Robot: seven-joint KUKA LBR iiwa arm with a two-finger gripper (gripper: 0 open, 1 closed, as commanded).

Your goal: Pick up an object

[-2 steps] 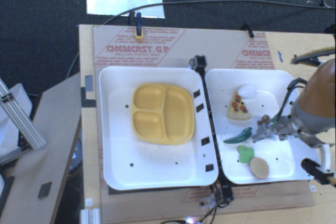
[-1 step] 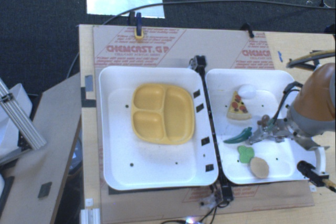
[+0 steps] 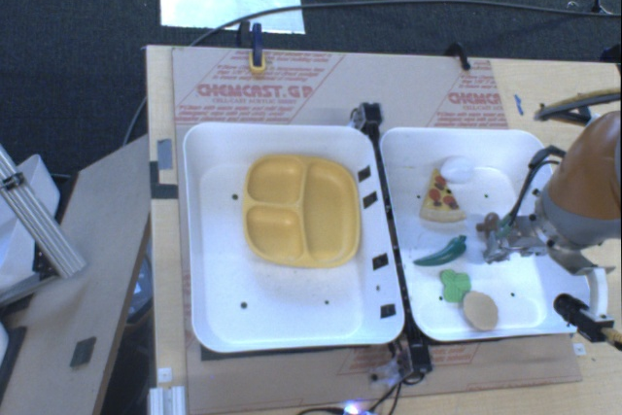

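Note:
The right bin (image 3: 505, 146) holds a pizza slice toy (image 3: 442, 199), a white round piece (image 3: 456, 171) just above it, a dark green pepper (image 3: 442, 253), a light green leafy piece (image 3: 454, 284) and a tan round cookie-like piece (image 3: 480, 310). My gripper (image 3: 493, 239) hangs low over the bin's middle, right of the green pepper and apart from it. I see nothing between the fingers. The arm's orange band (image 3: 593, 175) sits at the right edge.
A yellow divided plate (image 3: 299, 209) lies in the left bin (image 3: 209, 209). A black divider with clips (image 3: 384, 228) runs between the bins. A grey metal rail (image 3: 34, 219) stands on the far left. Cables cross the dark floor behind the bench.

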